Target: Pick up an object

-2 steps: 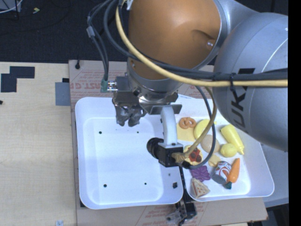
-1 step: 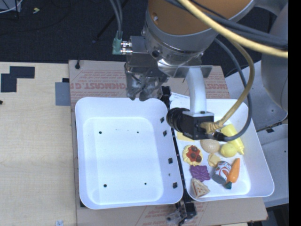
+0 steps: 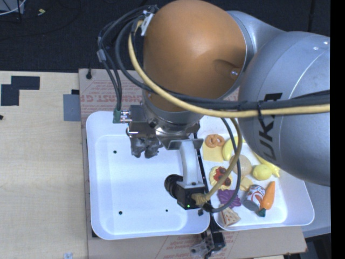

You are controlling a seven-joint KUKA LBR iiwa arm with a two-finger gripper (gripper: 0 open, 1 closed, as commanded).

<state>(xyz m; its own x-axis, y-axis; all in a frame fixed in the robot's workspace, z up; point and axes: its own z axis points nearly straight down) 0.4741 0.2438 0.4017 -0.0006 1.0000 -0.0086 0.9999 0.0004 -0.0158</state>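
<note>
White "KU" lettering is seen on the grey arm (image 3: 280, 112). The right shallow white bin (image 3: 302, 212) is filled with toy food: a pretzel (image 3: 214, 141), a carrot (image 3: 268, 195).

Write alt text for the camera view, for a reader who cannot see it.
A grey robot arm with a large orange band reaches in from the right over two shallow white bins, its gripper above the left bin. The right bin holds small toy foods, among them a pretzel, a lemon and a carrot.
</note>
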